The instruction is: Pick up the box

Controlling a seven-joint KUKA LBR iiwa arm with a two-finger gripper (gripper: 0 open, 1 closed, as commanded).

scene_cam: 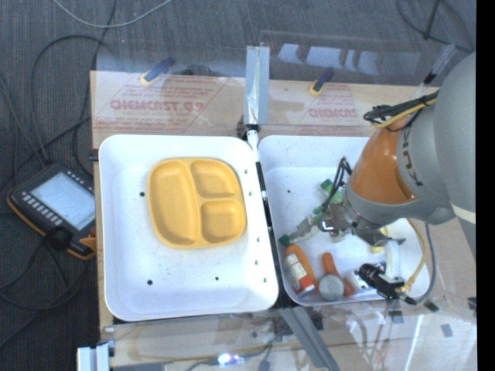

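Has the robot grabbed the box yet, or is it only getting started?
Nothing looks done yet. The gripper is low inside the right bin, above an orange bottle and other small things. I can't see a box between its jaws, or pick one out. Finding, grabbing and lifting it are all left.

- One fixed camera looks down from above the bench [139,103] at a slant.
- It sits far enough back to take in both bins, left bin [116,230] and right bin [290,168], plus floor around.
- The arm [433,153] enters from the right edge.
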